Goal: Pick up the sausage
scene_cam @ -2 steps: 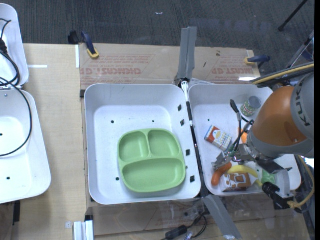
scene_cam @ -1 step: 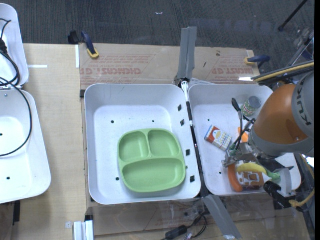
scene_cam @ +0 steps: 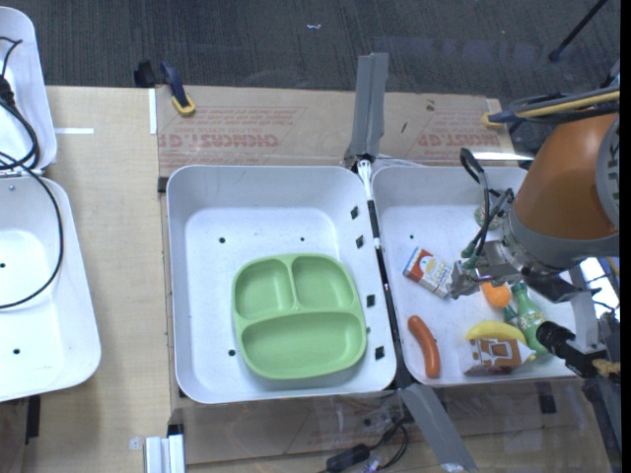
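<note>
- I see a pale green plate (scene_cam: pixel 296 315) in the white left bin (scene_cam: pixel 187 264).
- Red-orange sausage (scene_cam: pixel 425 346), at the plate's three o'clock.
- Yellow banana (scene_cam: pixel 496 332); orange band (scene_cam: pixel 572 180) on my arm.

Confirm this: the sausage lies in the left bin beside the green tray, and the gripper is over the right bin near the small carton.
Not quite. The sausage lies in the right bin, not the left; the camera view shows it near that bin's front left corner. The green tray sits alone in the left bin. The rest stands: the gripper is over the right bin near the small carton.
</note>
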Available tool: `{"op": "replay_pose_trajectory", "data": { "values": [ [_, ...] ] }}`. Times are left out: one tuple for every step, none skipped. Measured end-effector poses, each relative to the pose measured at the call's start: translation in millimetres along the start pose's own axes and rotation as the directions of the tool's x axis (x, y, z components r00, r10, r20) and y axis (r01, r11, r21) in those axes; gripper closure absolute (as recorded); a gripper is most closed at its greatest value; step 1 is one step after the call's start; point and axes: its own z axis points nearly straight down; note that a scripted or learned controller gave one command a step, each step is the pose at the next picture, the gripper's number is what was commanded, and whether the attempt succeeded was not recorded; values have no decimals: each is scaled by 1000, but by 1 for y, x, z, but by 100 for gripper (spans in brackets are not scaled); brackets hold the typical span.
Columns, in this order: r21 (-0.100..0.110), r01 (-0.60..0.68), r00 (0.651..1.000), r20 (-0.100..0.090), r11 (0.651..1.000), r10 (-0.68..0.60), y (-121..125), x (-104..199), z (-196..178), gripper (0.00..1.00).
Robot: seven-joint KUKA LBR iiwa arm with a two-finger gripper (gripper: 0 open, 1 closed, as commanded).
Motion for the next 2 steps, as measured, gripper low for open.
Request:
{"op": "replay_pose_trajectory", "data": {
  "values": [
    [0, 0, 1000, 0, 1000, 0, 0, 0, 0, 0],
    [2, 113, 994, 0, 994, -113, -5, 52, 0, 0]
  ]
}}
